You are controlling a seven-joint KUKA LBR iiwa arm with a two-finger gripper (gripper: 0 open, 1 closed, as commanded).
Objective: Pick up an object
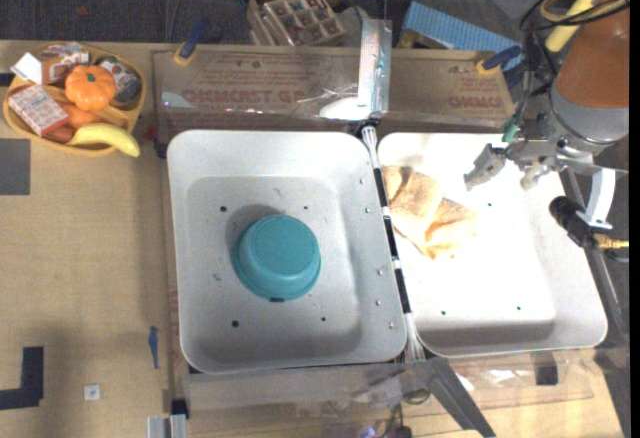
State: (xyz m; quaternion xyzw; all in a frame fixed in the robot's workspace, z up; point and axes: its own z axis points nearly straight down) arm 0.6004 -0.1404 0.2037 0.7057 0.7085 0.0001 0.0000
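Your claw [507, 166] hung spread, pinching nothing. The tan cloth [428, 211] lay just left and below it, long axis diagonal.

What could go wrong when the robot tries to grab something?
1. The tan cloth lies crumpled against the right bin's left wall, so the gripper might bump the wall or only pinch a thin fold that slips out.
2. The teal bowl in the left bin sits upside down, round and smooth, so the gripper could probably slide off it.
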